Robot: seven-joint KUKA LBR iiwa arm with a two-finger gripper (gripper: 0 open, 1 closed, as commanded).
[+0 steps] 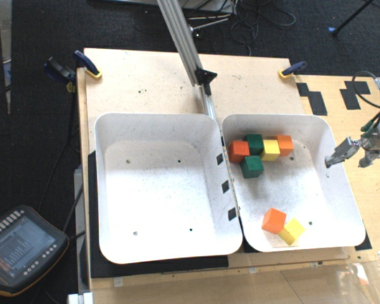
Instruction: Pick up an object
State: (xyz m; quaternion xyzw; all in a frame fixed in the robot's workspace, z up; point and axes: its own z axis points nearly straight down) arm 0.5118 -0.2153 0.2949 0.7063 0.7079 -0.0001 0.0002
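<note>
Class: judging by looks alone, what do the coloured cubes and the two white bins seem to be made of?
Coloured cubes: probably painted wood or solid plastic; flat even colours, crisp edges, little shine.
White bins: likely thin moulded plastic; rounded corners, smooth curved rims, matte speckled floors.

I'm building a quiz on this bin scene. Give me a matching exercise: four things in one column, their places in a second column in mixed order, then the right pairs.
Things:
1. gripper
2. lone orange cube
3. block cluster
4. handheld pendant

Places:
A. far part of the right bin
B. over the right bin's right rim
C. off the bench, near left corner of the view
D. near part of the right bin, touching a yellow cube

Pairs: 1-B, 2-D, 3-A, 4-C
</note>
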